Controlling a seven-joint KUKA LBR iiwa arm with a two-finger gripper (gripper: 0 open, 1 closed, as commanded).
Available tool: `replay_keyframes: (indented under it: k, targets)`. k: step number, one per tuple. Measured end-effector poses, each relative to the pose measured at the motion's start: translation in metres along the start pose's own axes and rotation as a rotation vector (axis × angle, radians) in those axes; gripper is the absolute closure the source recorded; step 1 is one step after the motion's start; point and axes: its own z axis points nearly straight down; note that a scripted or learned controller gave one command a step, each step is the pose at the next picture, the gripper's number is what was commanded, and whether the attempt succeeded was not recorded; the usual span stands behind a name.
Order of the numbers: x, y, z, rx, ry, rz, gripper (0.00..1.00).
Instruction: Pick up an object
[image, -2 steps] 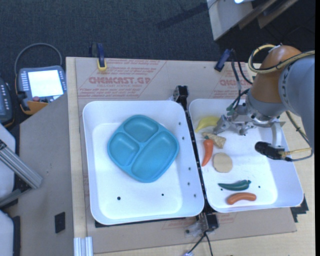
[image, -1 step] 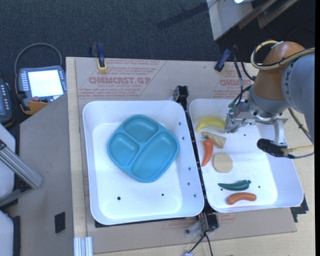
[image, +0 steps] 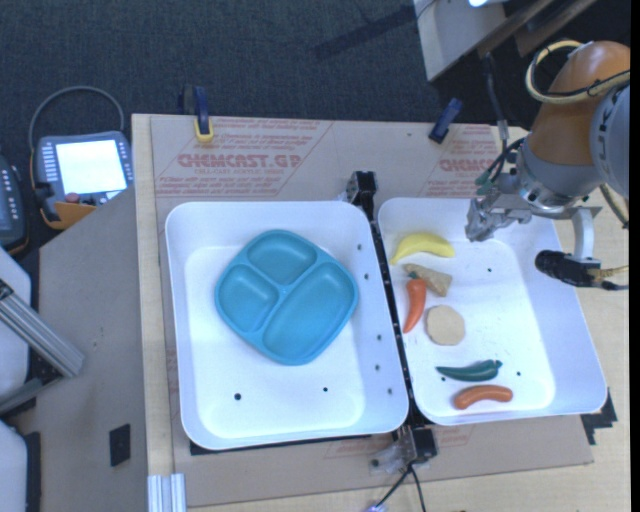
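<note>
On your left, the blue tray (image: 287, 296) fills the left bin (image: 190, 330); too broad and flat to pinch, so skip it. In the right bin (image: 560, 330), the red pepper (image: 414, 305), tan chunk (image: 431, 279) and banana (image: 423, 246) crowd together; they look like light, smooth toy food. The banana looks nearest: take it across its middle. The hand (image: 482, 222) hovers just right of it, holding nothing; its opening you cannot tell.
</note>
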Motion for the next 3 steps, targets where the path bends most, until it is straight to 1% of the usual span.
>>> replay_keyframes:
  k: [1,2,3]
  targets:
    - [-0.006,0.003,-0.045,0.001,0.0,0.0,1.0]
    - [-0.006,0.005,-0.063,0.004,0.001,0.0,1.0]
    - [0.051,-0.005,-0.054,0.012,0.005,-0.004,1.0]
